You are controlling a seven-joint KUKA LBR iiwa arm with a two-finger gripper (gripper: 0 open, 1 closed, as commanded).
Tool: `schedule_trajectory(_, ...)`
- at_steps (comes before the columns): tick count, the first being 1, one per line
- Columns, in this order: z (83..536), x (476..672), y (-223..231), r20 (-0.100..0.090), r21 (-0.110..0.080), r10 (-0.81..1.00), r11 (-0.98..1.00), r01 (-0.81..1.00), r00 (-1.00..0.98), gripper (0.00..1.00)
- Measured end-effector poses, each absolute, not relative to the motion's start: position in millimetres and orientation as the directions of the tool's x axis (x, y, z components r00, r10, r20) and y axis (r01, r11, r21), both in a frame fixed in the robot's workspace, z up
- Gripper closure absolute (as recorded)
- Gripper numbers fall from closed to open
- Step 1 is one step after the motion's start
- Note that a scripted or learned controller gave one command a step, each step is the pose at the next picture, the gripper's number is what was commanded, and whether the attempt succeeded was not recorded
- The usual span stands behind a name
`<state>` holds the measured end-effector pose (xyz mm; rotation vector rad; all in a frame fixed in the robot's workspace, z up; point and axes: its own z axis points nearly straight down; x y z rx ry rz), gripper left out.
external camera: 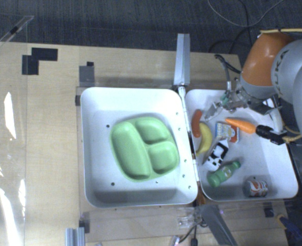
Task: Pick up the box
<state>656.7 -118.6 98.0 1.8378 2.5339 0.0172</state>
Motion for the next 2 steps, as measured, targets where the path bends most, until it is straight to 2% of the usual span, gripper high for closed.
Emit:
schedule_trajectory(1,88.4,604.6,-119.2,-0.003,0.013,0.974,0.228,0.974,-0.228,0.00)
schedule_trajectory(2,98.3,607.3,-118.3,-0.002,0.017,0.973,0.229,0.973,-0.229,1.00)
